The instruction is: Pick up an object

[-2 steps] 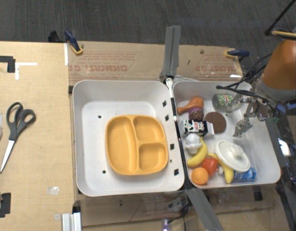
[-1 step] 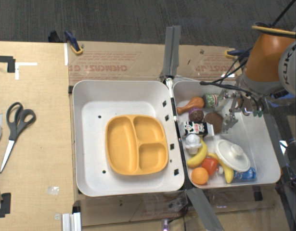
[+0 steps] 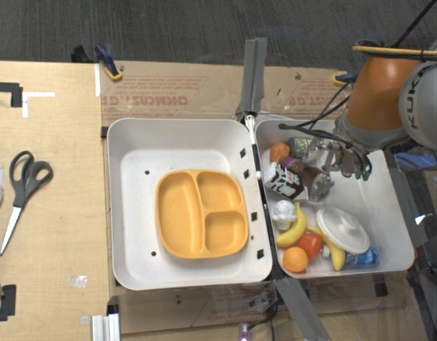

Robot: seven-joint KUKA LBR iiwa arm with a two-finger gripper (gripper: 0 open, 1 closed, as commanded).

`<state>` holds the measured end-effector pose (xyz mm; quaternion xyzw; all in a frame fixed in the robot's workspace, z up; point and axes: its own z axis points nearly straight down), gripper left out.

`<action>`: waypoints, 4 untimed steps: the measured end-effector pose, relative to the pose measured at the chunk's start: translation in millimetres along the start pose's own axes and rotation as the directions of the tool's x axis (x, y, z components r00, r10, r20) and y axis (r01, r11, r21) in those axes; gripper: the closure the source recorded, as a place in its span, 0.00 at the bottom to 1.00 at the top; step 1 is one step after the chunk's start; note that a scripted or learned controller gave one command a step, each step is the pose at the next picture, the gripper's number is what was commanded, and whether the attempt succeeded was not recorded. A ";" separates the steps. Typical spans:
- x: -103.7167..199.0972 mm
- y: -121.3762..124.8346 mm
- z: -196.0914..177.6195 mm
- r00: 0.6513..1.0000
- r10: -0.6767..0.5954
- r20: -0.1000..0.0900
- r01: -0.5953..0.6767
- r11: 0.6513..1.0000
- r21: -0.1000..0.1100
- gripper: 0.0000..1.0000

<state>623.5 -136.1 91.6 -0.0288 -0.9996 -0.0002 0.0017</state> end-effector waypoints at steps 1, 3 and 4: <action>-16.3 -86.6 -42.5 1.000 -0.001 0.006 0.001 1.000 0.002 0.00; -11.7 -22.7 2.6 0.993 0.120 -0.020 -0.120 0.993 0.003 0.00; -16.2 3.5 2.8 0.959 0.282 -0.035 -0.282 0.959 0.023 0.00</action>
